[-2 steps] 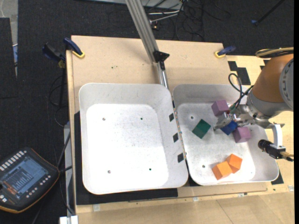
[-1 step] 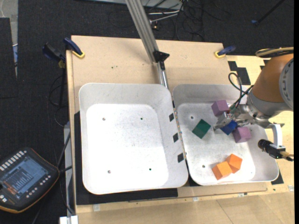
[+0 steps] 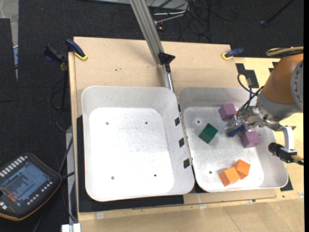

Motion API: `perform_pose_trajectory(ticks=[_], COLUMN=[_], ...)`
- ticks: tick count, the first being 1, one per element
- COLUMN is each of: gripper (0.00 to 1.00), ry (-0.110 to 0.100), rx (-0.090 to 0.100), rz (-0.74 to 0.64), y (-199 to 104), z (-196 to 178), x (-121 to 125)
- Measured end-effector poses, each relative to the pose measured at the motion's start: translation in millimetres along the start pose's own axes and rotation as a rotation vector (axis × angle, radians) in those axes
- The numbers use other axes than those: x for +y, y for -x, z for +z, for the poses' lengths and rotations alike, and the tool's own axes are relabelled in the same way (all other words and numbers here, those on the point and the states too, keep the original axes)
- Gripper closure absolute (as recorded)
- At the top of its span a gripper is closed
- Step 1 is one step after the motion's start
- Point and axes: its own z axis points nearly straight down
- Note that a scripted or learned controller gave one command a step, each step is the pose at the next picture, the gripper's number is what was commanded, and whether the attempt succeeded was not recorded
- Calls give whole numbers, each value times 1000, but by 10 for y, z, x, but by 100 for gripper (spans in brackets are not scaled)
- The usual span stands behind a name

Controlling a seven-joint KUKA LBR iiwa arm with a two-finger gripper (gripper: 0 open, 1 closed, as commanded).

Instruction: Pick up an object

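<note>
Pincer [image 3: 236,126] reaches low into right bin [image 3: 203,178], between purple blocks [image 3: 227,111].

A pale wooden bench [image 3: 145,64] carried two shallow white bins touching side by side: the left bin [image 3: 128,141] toward nine o'clock, the right bin [image 3: 227,144] toward three o'clock. Blue-and-yellow clamps [image 3: 77,50] gripped its far corners at eleven and one o'clock.
</note>
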Motion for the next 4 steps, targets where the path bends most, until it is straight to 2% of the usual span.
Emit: perform_pose_trajectory(ticks=[1,2,3,4], gripper=[100,100,100,100], ry=[1,5,5,-3], rx=[0,-2,-1,2], rz=[-2,-3,-4,-7], y=[-39,-8,-108,-547], z=[-430,-1066,-1627,-1550], x=[26,40,86,139])
